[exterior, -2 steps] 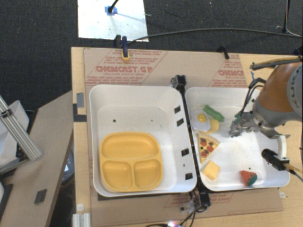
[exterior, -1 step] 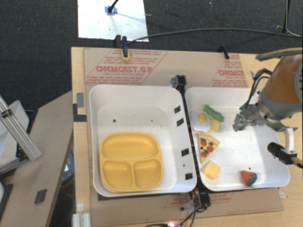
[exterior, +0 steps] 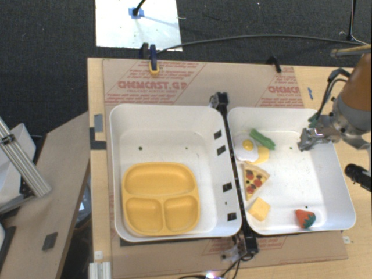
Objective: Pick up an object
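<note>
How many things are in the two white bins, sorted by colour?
Yellow: 3, the divided tray in the left bin, plus a cheese cube and a banana-like piece in the right bin
Green: 1, the pickle
White with a yolk: 1, the fried egg
Red-topped: 1, the pizza slice
Red and green: 1, the strawberry
Total: 7

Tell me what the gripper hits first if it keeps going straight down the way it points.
Probably bare floor of the right bin. The gripper hangs over the bin's upper right part; the nearest toy, the green piece, lies well to its left. Height above the floor is unclear.
</note>
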You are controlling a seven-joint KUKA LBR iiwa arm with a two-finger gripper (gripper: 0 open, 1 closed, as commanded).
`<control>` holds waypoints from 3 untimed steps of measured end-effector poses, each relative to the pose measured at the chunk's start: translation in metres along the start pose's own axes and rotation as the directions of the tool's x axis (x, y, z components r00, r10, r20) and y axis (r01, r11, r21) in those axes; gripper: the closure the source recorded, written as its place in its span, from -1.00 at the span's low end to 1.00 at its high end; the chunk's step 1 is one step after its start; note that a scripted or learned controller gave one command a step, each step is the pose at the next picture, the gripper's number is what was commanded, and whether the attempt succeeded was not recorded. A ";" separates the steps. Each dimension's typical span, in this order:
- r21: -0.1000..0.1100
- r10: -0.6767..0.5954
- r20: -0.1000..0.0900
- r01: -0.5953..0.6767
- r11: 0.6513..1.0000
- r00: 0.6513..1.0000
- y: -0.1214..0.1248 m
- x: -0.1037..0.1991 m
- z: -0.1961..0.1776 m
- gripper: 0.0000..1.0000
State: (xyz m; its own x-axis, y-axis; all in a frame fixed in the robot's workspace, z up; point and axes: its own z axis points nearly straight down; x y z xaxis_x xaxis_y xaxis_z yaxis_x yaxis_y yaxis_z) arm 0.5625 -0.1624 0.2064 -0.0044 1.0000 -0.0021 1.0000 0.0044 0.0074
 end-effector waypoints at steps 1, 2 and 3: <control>-0.001 -0.001 0.001 0.001 1.000 1.000 0.000 -0.004 -0.064 1.00; 0.005 -0.004 -0.003 0.005 1.000 1.000 0.004 0.042 -0.052 1.00; 0.006 -0.005 -0.004 0.005 1.000 1.000 0.017 0.090 -0.039 1.00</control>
State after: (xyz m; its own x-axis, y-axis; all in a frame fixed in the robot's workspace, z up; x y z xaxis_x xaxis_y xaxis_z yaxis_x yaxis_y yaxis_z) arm 0.5792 -0.0718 0.2453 -0.0095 1.0000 0.0013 1.0000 0.0095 0.0017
